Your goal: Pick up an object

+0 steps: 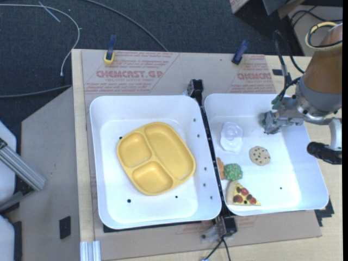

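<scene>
- The small things sit grouped in the right bin point(304, 162) — cookie point(260, 156), broccoli point(233, 171), pizza slice point(243, 195), a pale clear piece point(231, 136) — all within the arm's reach.
- The claw point(270, 122) hangs over that bin's upper part, near the cookie, touching nothing; its spread I cannot tell.
- A yellow divided plate point(156, 157) lies alone in the left bin point(103, 145).
- The arm is cut off at the right edge.

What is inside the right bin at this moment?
The right bin holds a clear cup, cookie, broccoli and pizza slice. The gripper covers some floor.

floor: dark carpet point(163, 10) | cables point(65, 15) (thin, looping) | bench: cardboard point(136, 69)
</scene>
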Robot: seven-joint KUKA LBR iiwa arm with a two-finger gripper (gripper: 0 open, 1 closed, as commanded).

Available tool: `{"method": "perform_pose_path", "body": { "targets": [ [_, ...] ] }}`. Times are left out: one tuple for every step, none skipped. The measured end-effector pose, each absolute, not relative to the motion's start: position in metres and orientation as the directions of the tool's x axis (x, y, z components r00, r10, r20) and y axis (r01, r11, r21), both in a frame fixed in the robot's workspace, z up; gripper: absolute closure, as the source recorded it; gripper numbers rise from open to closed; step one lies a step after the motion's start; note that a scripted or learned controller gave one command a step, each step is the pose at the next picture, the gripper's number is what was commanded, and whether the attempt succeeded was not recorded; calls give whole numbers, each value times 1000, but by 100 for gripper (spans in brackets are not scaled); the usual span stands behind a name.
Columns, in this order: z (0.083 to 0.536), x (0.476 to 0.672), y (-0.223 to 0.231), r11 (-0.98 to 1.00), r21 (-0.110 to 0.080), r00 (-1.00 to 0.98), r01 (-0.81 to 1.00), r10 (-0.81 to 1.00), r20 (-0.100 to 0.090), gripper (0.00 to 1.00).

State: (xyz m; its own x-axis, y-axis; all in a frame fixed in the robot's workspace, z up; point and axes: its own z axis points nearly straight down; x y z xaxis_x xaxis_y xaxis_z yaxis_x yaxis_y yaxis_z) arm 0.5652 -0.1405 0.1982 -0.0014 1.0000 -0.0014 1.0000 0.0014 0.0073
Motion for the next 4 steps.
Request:
{"method": "perform_pose_path", "body": {
  "targets": [
    [246, 567, -141, 2, 7, -2, 1000, 1000, -2, 100],
    [251, 556, -84, 6, -2, -6, 1000, 1000, 3, 100],
    [244, 542, -33, 5, -4, -5, 1000, 1000, 3, 100],
    [234, 532, 17, 5, -4, -5, 1000, 1000, 3, 100]
  ]
}}
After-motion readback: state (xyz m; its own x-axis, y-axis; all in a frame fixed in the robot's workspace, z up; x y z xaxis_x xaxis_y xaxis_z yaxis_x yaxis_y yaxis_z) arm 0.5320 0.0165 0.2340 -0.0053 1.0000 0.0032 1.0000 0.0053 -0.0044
